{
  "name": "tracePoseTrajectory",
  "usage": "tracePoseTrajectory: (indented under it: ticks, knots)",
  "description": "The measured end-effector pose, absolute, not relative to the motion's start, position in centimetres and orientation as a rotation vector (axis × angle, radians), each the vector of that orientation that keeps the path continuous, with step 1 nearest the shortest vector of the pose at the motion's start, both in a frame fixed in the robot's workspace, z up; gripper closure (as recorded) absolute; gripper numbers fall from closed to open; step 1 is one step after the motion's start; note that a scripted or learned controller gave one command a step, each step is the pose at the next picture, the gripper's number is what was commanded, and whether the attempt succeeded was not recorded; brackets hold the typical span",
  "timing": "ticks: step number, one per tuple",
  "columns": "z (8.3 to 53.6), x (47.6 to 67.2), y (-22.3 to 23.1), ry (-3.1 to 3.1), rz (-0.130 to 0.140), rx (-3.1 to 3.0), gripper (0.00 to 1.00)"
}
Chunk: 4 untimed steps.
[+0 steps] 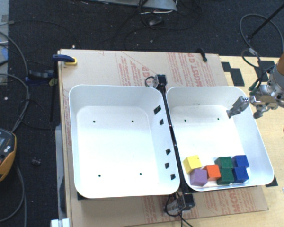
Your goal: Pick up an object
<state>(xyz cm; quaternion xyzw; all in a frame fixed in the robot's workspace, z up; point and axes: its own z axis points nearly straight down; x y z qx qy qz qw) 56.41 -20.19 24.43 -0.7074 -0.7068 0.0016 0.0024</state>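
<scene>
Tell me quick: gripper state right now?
Gripper: open, holding nothing, above the far right edge of the right bin.

**Blocks clustered at near edge of right bin**

Six small blocks lie in the right bin (255,141), grouped against its near wall. Yellow block (192,162) sits leftmost, purple block (199,176) just below it. Orange block (213,172) adjoins the purple one. Two green blocks (225,169) and two blue blocks (240,168) are packed together at the right.

Blocks (217,169) in right bin (203,98) (near edge)
</scene>
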Motion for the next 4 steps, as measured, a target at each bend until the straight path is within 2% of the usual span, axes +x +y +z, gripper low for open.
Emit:
tracePoseTrajectory:
  ticks: [1,3,4]
  knots:
    - [24.7,56.5,-20.2,-2.222,0.0,-2.221,0.0]
    - [13.1,55.7,-21.3,-2.218,0.004,-2.218,0.0]
    - [8.6,55.6,-21.3,-2.22,0.002,-2.219,0.0]
